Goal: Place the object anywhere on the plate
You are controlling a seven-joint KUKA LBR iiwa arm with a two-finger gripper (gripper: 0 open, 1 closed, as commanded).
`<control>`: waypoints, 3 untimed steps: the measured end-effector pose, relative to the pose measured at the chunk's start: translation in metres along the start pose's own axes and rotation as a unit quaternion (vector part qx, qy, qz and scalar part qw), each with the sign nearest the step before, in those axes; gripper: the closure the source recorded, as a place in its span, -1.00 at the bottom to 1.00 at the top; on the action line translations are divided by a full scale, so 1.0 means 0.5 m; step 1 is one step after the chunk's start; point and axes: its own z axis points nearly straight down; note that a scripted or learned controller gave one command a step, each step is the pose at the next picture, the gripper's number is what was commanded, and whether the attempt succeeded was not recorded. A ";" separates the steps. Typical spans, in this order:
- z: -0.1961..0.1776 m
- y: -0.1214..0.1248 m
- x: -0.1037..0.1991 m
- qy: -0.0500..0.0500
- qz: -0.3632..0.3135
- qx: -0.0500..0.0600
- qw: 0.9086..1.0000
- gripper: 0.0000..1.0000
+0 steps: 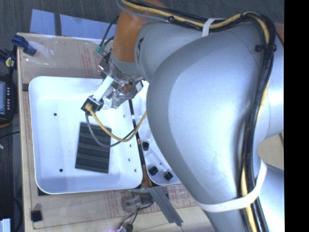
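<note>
Metal and colour: the hand (112,92) is pale metal under an orange band (129,35) on a grey arm (207,115); it hangs over the far right part of the left bin.
Hand state: whether it is spread or pressed together cannot be told; nothing shows between its tips.
Attachments: one small black block (90,104) sits at the hand's left side; one yellow cable (120,137) loops from it toward the right.
Object: one dark ribbed rectangular slab (94,148) lies flat in the left bin, just near of the hand, apart from it.
Plate: cannot be made out.
Bins: two white ones; the left bin (48,129) is in full view, the right bin (154,170) is mostly covered by the arm.
Small things in right bin: two dark bits (161,173) on the visible strip.
Edges: the slab's near end lies close to the left bin's near wall; its right side is near the divide between the bins.
Open room: bare white floor to the left and far side of the slab.
Surface: wooden board (72,207) around the bins; one blue clip (23,45) at the far left corner.
</note>
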 end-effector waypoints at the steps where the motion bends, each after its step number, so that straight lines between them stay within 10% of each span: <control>1: 0.202 -0.099 0.130 0.001 0.203 -0.001 0.979 1.00; 2: 0.069 -0.070 0.065 0.000 -0.032 0.000 0.999 1.00; 3: 0.023 -0.090 0.146 0.001 0.010 -0.001 1.000 1.00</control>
